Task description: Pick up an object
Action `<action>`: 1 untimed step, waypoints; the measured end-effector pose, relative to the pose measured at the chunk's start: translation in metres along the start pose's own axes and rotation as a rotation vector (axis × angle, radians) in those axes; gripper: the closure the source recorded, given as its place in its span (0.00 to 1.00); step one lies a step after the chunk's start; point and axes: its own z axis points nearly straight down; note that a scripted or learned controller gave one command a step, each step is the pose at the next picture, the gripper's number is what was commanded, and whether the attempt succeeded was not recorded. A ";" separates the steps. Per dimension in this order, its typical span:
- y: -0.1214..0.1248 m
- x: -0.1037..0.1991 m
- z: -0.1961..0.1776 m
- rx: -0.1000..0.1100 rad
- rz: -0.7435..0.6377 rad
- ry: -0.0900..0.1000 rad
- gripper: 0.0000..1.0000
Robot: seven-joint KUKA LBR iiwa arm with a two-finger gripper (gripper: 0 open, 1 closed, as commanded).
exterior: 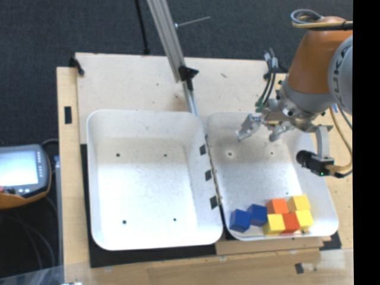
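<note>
Above the right bin (261,165), my hand (259,129) hangs open and empty, well apart from the cubes (273,214) clustered in its near corner, awaiting descent.

Light falls evenly and fairly brightly from above, with no hard-edged shadows. The left bin (148,177) is washed nearly pure white across its floor, so its surface detail is lost to overexposure; the right bin (261,171) is a shade greyer, with a soft shadow toward its far end beneath the gripper (262,129). The pale desk (130,82) beyond the left bin shows grain without glare. The dark floor (35,28) beyond the desk reads as noisy and speckled. The whole picture is low in resolution and slightly soft; the coloured blocks (279,214) near the right bin's front edge have blurred outlines, yet saturated colours.
</note>
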 end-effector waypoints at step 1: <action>0.001 -0.001 -0.011 -0.003 0.001 0.000 1.00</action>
